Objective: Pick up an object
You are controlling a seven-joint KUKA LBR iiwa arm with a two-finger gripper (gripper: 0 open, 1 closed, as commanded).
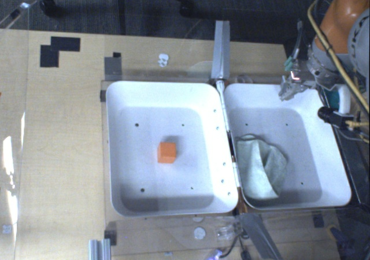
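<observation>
An orange cube lies near the middle of the left white bin. A crumpled pale cloth rests in the right bin, against its left wall and front. My gripper hangs over the back rim of the right bin, near its right corner, well away from both cloth and cube. Nothing shows between its fingers.
A metal divider post stands behind the seam between the two bins. Yellow and black cables trail along the arm at the right edge. Black tape marks sit on the wooden bench at far left.
</observation>
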